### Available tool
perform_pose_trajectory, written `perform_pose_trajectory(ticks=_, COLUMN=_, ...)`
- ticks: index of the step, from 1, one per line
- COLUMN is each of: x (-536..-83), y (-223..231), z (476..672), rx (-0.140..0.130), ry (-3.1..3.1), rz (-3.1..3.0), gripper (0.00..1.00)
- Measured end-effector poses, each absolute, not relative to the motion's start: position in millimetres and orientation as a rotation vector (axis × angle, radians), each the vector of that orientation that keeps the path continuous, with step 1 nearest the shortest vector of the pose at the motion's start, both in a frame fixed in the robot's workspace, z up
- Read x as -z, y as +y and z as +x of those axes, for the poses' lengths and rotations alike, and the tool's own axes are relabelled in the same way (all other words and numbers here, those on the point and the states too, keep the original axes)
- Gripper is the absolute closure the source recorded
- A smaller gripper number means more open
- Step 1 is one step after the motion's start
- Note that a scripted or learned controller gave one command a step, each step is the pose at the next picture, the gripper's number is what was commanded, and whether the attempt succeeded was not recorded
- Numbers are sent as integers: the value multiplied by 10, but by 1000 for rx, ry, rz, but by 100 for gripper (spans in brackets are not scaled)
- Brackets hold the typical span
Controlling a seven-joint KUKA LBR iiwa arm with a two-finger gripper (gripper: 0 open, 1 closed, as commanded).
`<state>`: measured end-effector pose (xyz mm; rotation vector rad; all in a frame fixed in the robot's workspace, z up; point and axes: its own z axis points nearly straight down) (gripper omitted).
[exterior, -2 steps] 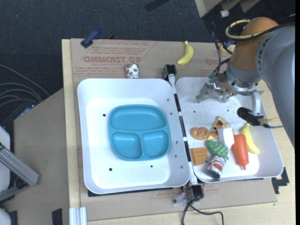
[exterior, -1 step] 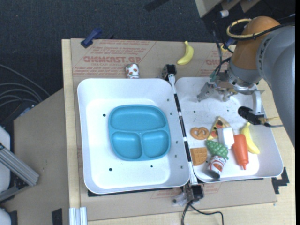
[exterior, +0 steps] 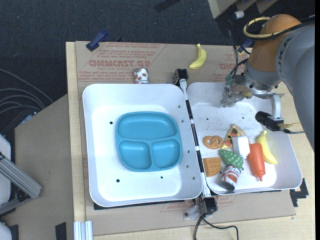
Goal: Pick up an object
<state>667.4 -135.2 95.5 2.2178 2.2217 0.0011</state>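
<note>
While nothing is seen lifted yet, the task is judged to be at its start: every object lies on the desk or in a bin. The right bin is taken as the landmark. Left of it, touching along the shared edge, the left bin is seen with a blue tray laid flat in its middle. Behind the landmark's left corner, on the desk, a small cup and a yellow banana are found. In the landmark's near half the toys are heaped: a pretzel, a cracker, a green piece, a can, a white block, a carrot and a second banana, several touching. Over the landmark's far part the tool is lowered towards bare floor, well apart from the heap. Whether it is apart or together cannot be told, and nothing is seen in it. A choice of object, an approach, a grasp and a lift are all judged to be left.
</note>
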Motion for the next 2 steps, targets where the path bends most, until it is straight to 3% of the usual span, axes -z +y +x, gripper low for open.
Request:
perform_pose_trajectory(ticks=1, x=-952, y=-1351, z=6672, rx=-1, ry=2222, rz=2218, gripper=0)
perform_pose_trajectory(ticks=2, x=-1057, y=-1350, z=6679, rx=-2, ry=2221, rz=2216, gripper=100)
